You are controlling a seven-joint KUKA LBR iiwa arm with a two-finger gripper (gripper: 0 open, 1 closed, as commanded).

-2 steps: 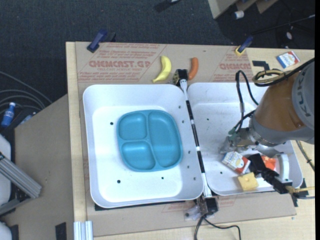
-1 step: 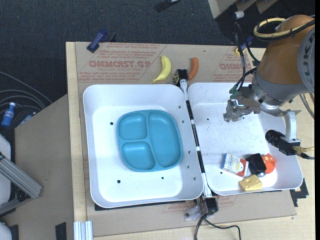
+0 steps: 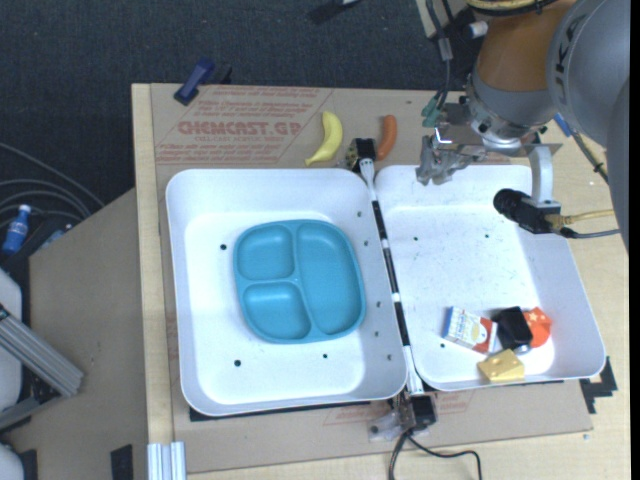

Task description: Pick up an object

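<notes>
My gripper [image 3: 441, 171] hangs over the far left corner of the right bin [image 3: 560, 268], open with nothing between its fingers. The bin's objects lie in a cluster at its near right corner, well away from the gripper: a small white and blue packet [image 3: 462, 326], a black block [image 3: 514, 328], an orange-red piece [image 3: 540, 326] and a yellow wedge [image 3: 502, 367]. In the left bin [image 3: 190, 268] a blue divided plate [image 3: 298, 280] lies flat in the middle.
Behind the bins, on the cardboard, lie a yellow banana [image 3: 326, 138] and an orange carrot-like piece [image 3: 386, 136]. A blue item [image 3: 193, 83] sits at the board's far left corner. A black part [image 3: 525, 210] on the arm juts over the right bin.
</notes>
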